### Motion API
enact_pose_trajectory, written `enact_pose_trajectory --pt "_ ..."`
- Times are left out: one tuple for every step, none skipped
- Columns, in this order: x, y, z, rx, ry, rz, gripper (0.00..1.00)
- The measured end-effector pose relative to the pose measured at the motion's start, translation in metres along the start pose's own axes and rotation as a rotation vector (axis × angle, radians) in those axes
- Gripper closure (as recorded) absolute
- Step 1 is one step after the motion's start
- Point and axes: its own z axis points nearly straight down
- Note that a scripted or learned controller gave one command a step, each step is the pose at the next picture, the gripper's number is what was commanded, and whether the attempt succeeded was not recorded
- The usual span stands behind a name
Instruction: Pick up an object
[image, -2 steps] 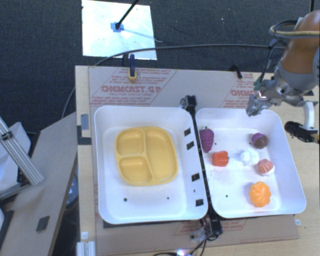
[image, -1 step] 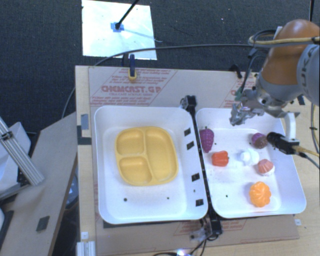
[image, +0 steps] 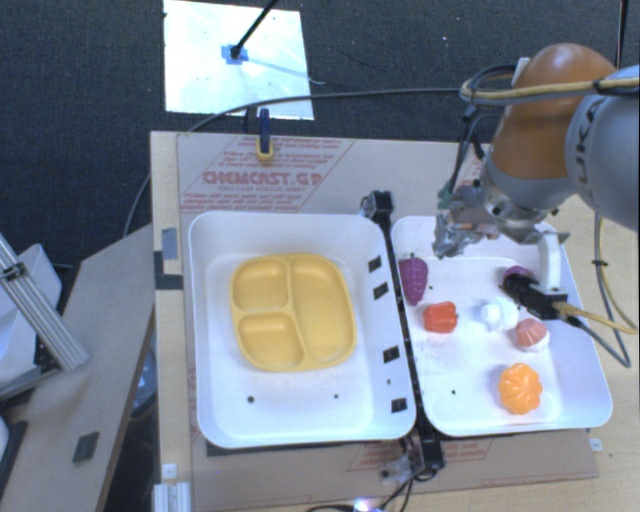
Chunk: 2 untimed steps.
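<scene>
Gripper: over right bin, finger state I cannot tell. Nearest target, purple fruit; I'd centre above it before descending.

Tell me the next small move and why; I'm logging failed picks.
Probably lower the end effector slightly toward the camera view's left onto the purple fruit toy: it hangs above the right bin with nothing visibly held, and that toy lies nearest.
</scene>
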Motion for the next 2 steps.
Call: enact_pose_trajectory --pt "0.054 -0.025 -0.004 0.001 0.001 -0.001 1.0" --pt "0.101 -0.057 0.012 0.003 0.0 0.0 1.0"
